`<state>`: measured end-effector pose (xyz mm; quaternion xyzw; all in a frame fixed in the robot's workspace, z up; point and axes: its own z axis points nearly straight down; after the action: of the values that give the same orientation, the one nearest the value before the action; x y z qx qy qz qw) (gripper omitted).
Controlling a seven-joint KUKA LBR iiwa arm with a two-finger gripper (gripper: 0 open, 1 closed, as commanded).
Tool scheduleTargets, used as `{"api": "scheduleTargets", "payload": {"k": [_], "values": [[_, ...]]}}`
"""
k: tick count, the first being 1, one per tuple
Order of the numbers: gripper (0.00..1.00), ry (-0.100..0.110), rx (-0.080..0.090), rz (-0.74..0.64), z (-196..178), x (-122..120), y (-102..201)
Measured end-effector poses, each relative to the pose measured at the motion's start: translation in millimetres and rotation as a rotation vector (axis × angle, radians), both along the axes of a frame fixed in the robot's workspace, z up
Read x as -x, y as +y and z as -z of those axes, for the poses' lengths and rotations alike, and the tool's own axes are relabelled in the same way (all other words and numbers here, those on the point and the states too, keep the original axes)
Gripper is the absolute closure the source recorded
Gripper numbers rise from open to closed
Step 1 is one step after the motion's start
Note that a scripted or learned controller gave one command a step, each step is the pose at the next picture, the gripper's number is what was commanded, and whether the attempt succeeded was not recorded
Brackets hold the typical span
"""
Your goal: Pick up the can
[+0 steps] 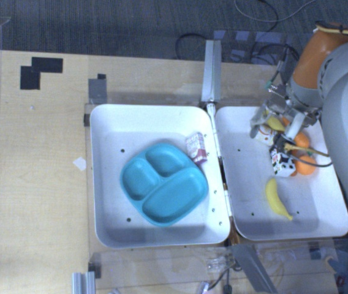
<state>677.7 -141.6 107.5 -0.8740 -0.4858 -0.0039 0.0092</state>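
A pale wooden bench (39, 182) stands on dark carpet, and it carries two shallow white bins side by side. In the left bin (106, 225) lies a blue divided plate (165, 182), turned at a slant, and a small crumpled packet (196, 147) rests near the dividing wall, just beside the plate's rim.

The right bin (247, 219) has the crowd: a banana (277, 199) lies alone toward the near side, while an orange (303, 164), a small black-and-white item (282, 162) and some yellow thing sit packed together at the far right corner. The gripper (276, 130) hangs over exactly this cluster, probably because the can is there, but I cannot pick out the can with certainty under the wrist. How wide the pincer stands I cannot tell either, nor whether it has anything.

The corner is tight, with bin walls close on two sides; the open floor is toward the bin's left and near part.
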Motion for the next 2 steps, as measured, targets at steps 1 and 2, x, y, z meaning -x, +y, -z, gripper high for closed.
{"api": "scheduleTargets", "payload": {"k": [1,2], "values": [[0.0,-0.006,0.021,0.015,-52,7,-50],[0.0,0.009,0.025,0.253,18,10,-3]]}}
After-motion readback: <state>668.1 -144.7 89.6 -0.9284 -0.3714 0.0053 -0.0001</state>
